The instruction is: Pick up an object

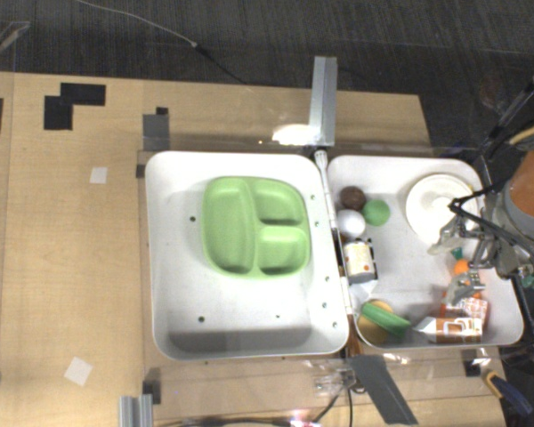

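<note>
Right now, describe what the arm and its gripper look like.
The arm comes in at the right edge as a rounded body with a broad orange band over grey. Thin black cables loop across it toward the wrist. The gripper is a small cluster of pale grey metal parts with slim fingers, reaching over the right-hand white bin.

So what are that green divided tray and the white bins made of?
The green tray looks like molded plastic: one even matte color, rounded corners, soft-edged compartments. The two white bins, left and right, also look like plastic, smooth with a slight sheen and rounded rims, though painted metal can't be ruled out from this view.
</note>
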`<state>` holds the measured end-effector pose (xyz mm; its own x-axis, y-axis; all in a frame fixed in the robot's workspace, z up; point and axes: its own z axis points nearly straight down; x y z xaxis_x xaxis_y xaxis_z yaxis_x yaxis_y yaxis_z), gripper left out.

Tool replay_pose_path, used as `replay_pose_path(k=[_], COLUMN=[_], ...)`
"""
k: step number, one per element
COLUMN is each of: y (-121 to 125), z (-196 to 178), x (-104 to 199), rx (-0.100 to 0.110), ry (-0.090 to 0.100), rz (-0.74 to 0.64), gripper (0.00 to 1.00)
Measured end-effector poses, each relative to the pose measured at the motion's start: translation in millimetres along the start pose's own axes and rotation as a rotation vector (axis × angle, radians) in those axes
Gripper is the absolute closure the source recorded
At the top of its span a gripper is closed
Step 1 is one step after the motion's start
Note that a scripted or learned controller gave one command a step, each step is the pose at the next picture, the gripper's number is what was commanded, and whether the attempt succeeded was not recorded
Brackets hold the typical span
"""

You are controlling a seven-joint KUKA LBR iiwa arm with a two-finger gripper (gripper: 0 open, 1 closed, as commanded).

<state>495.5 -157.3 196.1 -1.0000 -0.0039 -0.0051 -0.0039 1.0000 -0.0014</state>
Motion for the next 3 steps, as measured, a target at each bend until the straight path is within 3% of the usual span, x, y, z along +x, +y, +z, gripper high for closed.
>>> replay_pose_path(k=[1, 2, 3], y=[-43, -47, -47], z=[97, 105, 90], x=[-15, -13, -20], rx=[0.004, 0.003, 0.009], ry=[-0.012, -0.014, -0.034], rz=[-0.021, 0.012, 0.006], gripper=[0.0, 0.0, 1.0])
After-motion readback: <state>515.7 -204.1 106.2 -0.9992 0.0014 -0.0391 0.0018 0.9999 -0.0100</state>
